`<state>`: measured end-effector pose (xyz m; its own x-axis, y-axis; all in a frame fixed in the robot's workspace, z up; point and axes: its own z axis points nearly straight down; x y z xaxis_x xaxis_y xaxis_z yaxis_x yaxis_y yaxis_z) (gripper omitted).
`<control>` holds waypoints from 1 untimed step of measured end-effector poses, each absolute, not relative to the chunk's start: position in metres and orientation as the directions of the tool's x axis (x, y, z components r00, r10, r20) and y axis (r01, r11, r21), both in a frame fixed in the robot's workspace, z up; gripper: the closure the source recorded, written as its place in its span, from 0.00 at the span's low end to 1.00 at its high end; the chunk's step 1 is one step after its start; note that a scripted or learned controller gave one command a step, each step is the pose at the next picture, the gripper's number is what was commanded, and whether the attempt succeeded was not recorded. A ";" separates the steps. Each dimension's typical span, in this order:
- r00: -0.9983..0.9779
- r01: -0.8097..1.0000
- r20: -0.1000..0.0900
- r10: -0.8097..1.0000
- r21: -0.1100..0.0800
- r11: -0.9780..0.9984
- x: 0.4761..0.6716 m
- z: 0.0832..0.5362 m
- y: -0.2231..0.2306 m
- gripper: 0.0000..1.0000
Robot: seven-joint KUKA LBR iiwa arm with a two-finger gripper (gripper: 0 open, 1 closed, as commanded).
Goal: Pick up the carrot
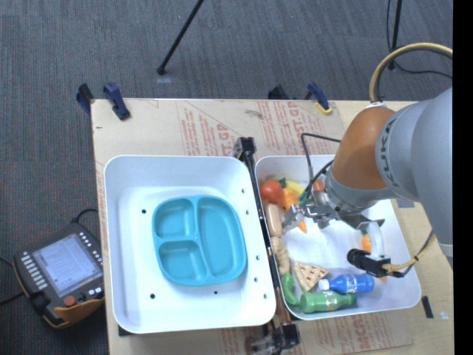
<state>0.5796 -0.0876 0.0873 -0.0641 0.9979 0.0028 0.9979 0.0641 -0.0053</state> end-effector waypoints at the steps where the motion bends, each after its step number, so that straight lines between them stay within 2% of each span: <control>1: -0.064 0.998 0.003 0.998 -0.005 0.064 0.580 0.087 -0.088 0.00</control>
